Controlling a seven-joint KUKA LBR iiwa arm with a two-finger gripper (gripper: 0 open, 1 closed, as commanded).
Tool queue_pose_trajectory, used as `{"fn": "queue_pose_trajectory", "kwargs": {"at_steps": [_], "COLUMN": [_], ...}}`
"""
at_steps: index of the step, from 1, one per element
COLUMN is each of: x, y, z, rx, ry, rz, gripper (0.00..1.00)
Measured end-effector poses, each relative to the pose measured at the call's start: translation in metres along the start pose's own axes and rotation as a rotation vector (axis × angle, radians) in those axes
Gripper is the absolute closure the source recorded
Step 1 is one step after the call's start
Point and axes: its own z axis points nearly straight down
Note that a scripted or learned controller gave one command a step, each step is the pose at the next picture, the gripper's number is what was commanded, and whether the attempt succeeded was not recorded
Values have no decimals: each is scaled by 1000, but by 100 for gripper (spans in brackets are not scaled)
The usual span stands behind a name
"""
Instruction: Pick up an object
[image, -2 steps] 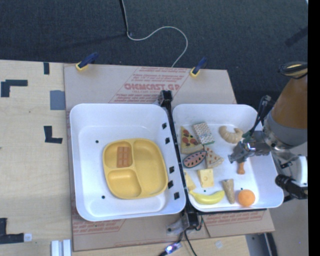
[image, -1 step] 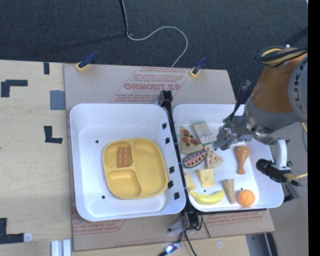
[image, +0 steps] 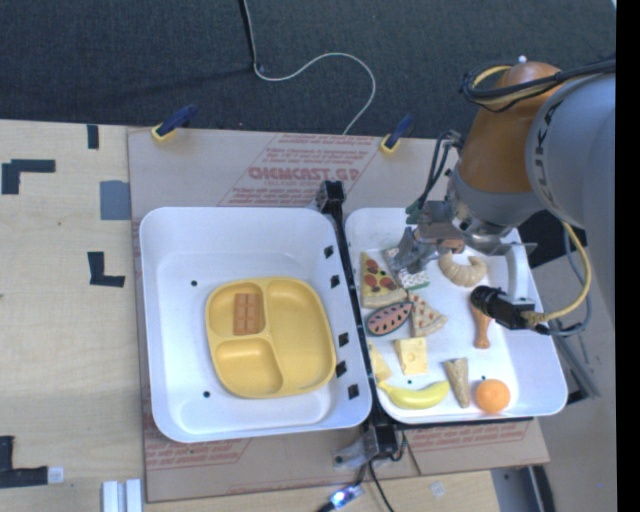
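The right bin (image: 535, 385) holds several toy foods: a pizza slice (image: 376, 280), a croissant (image: 464, 268), a dark oval piece (image: 389, 319), a triangular slice (image: 428, 319), a cheese block (image: 411, 355), a banana (image: 416, 396), a cone (image: 458, 381), an orange (image: 491, 396) and a drumstick (image: 482, 331). My gripper (image: 408, 262) hangs over the upper left part of this bin, between the pizza slice and the croissant, just above a small pale piece (image: 411, 280). Nothing is visibly held in it.
The left bin (image: 170, 250) carries a yellow divided plate (image: 290, 345) with a brown bar (image: 247, 310) in its upper left compartment. A black divider clip (image: 330, 195) sits where the bins meet. The arm's orange band (image: 500, 130) looms over the right bin's back edge.
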Motion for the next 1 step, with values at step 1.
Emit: {"fn": "queue_pose_trajectory", "kwargs": {"at_steps": [1], "x": [21], "y": [43], "z": [12], "rx": [0], "ry": [-1], "rz": [3], "gripper": [100]}}
